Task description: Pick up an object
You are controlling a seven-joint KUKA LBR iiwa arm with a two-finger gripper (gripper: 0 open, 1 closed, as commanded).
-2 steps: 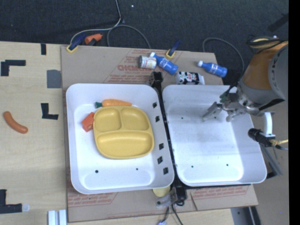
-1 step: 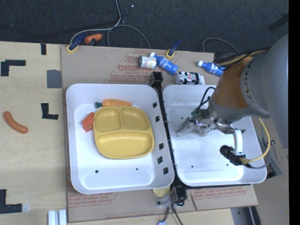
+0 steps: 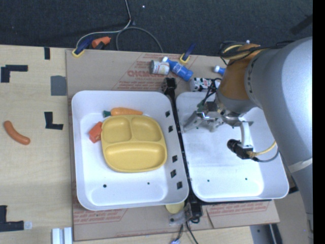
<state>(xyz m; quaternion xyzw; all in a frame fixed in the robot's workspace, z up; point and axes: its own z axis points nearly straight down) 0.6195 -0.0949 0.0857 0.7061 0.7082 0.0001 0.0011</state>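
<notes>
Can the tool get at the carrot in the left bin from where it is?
Probably yes. The carrot lies uncovered along the far edge of the yellow plate, with nothing over it. The tool sits over the right bin, so it must cross the divider.

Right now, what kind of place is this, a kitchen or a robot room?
Most likely a robot test lab, not a kitchen. A big grey arm reaches over two white bins clamped to a bench, cables trail across it, and the food is toys: a yellow plate and a carrot.
</notes>
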